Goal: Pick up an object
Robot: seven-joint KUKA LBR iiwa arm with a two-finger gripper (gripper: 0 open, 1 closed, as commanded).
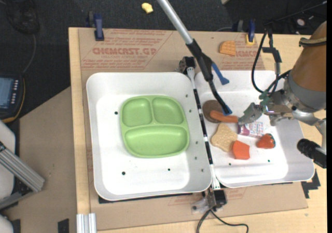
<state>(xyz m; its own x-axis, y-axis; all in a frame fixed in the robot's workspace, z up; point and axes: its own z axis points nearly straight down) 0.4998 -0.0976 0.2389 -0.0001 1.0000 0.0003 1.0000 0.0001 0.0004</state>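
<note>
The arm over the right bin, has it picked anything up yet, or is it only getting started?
Nothing looks lifted yet. The toast slice, orange block, red piece and hot dog all lie in the right bin. In hand: the gripper sits low beside the hot dog. Left: grasping and raising one object.

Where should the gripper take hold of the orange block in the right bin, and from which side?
Grip the orange block across its flat sides, coming straight down. The cracker touches its left edge, so close the fingers along the freer near-far axis, probably.
</note>
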